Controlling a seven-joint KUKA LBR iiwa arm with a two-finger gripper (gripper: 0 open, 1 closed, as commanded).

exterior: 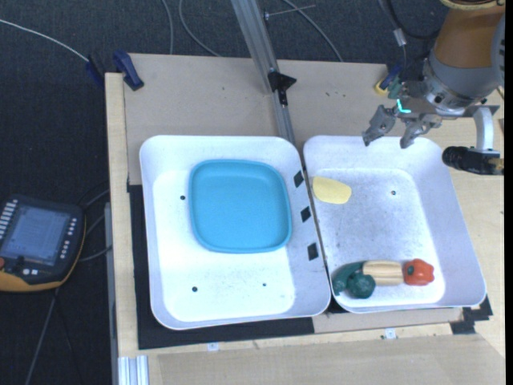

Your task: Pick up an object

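Observation:
My gripper (391, 137) hangs open over the far rim of the right bin (449, 215), with nothing between its fingers. In that bin a pale yellow piece (331, 190) lies near the left wall, well to the left of and nearer than the gripper. Along the near wall lie a dark green object (355, 282), a tan bun-like piece (383, 272) and a red tomato-like object (418, 272), touching in a row.
The left bin (160, 215) holds a blue square plate (240, 205). A slanted metal pole (258, 38) rises behind the bins. Black clips sit on the divide between the bins. A teach pendant (36, 239) lies off the bench at left.

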